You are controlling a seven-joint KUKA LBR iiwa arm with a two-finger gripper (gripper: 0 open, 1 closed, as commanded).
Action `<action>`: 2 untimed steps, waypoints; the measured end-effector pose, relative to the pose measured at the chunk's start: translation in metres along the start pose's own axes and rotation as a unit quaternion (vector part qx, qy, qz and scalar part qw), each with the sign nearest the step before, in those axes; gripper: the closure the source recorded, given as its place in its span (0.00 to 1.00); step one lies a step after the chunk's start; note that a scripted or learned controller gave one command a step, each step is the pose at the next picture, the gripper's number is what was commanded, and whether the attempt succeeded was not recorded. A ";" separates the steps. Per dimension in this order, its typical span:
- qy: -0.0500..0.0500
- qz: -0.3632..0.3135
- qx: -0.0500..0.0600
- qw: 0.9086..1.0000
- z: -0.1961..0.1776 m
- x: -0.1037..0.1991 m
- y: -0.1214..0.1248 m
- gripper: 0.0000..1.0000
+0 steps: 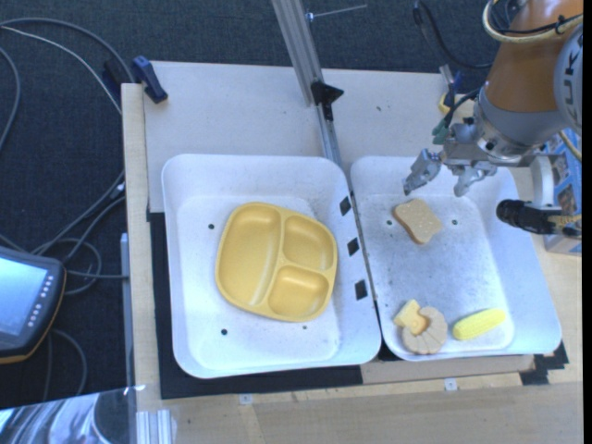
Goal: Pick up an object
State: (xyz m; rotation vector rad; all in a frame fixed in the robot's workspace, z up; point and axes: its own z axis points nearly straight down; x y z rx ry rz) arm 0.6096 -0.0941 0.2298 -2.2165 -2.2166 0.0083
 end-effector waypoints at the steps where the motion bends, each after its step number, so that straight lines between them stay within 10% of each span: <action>1: 0.001 0.000 0.000 1.000 0.061 0.008 -0.001 0.00; 2: 0.000 0.000 0.001 1.000 0.124 0.012 -0.002 0.00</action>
